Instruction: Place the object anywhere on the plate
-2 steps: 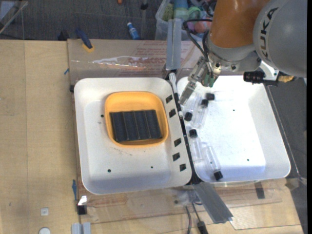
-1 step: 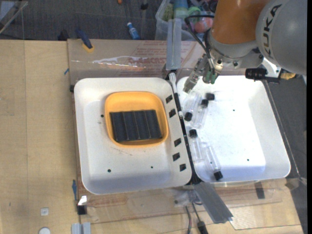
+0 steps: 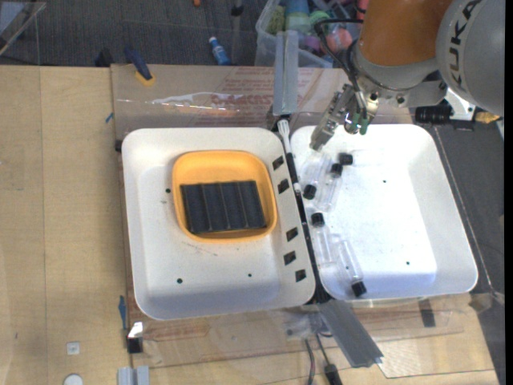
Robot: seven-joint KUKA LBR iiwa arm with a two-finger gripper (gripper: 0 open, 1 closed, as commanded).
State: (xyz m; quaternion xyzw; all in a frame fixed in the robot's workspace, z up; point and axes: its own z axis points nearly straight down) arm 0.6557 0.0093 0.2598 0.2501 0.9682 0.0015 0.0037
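One dark ribbed rectangular slab (image 3: 223, 207) lies on the orange rounded plastic plate (image 3: 186, 171), so placing looks finished; the two-finger gripper (image 3: 338, 135), spread and empty, need only lift clear.

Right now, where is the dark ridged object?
The dark ridged object lies flat on the orange plate in the left bin, left of the divider between the bins.

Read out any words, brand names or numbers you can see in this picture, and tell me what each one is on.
"KUKA": dark letters on the grey arm casing, cut off by the picture's edge.
Faint reddish print on the clear plastic sheet behind the bins: too blurred to read.
No readable text on the orange plate, the dark object on it, or the white bins.
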